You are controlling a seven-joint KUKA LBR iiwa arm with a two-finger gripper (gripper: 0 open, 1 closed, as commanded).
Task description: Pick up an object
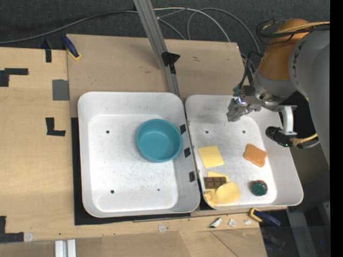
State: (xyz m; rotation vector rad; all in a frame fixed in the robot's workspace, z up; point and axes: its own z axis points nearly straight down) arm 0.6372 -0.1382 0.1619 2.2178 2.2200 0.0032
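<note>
objects: task names no single one; candidates all loose in the right bin, lower half
yellow square: flat on bin floor, left of centre, lying apart from the rest, so probably the easiest top-down pick
orange block: right of the yellow square, well apart from it, near the right wall
green ball: small, dark green, near the front right corner; looks round, may roll if nudged
brown piece: dark, flat, touching the yellow things around it at the front left
pale yellow lump: front left corner, up against the brown piece; crowded, so a harder grasp
blue bowl: upright in the left bin, towards its right side, nothing else seen in that bin
why so placed: things look scattered at random for grasp trials; bins side by side on the table, touching along the middle
gripper: over the back part of the right bin, well clear of every object, nearest the orange block but still apart
jaws: small and dark against the bin, cannot tell if parted or closed; nothing visible between them
arm pose: reaches in from the right, orange band high at the top right, wrist bent down to the bin; cables trail off the wrist
stage: judged as approach, nothing grasped yet
next: needs to travel forward to the lower half, then descend on one item
</note>
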